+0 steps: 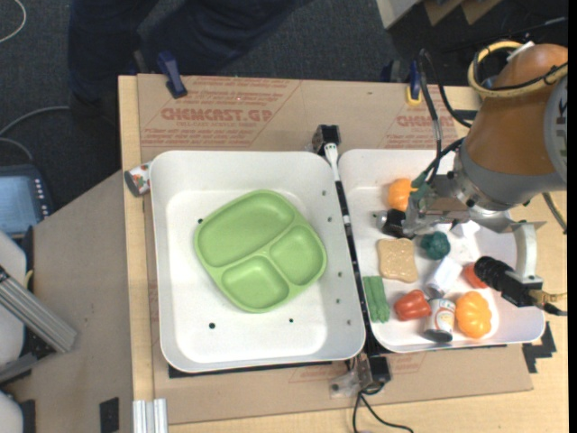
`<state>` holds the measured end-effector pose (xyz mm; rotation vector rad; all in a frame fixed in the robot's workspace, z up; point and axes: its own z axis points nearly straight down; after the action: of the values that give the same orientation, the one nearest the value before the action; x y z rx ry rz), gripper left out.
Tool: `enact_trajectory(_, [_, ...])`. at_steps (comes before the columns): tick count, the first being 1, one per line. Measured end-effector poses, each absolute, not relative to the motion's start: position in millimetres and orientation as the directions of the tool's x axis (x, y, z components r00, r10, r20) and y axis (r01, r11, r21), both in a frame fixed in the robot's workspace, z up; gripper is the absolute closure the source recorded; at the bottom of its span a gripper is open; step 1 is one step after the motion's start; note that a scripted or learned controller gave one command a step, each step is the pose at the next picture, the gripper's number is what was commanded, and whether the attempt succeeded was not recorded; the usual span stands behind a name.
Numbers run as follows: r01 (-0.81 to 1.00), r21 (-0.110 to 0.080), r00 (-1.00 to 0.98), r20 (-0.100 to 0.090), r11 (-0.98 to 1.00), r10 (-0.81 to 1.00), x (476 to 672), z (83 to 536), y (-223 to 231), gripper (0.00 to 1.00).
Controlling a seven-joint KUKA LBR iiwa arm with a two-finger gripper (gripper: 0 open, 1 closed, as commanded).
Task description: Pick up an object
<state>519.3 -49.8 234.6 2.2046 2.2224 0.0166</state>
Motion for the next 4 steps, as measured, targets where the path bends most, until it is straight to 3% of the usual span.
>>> enact_trajectory(1, [1.0,-0.007,-0.004,0.003,0.004,1.0,517.0,182,-6,1.0])
enact_trajectory(2, [1.0,0.02,-0.005,0.002,0.004,1.0,500.5,366,9,1.0])
enact_trajectory(3, [1.0,-0.007,0.0,-0.001,0.0,1.0,557.9,256,16,1.0])
enact_trajectory(4, [1.0,0.004,0.003,-0.002,-0.003,1.0,622.2,213,-27,1.0])
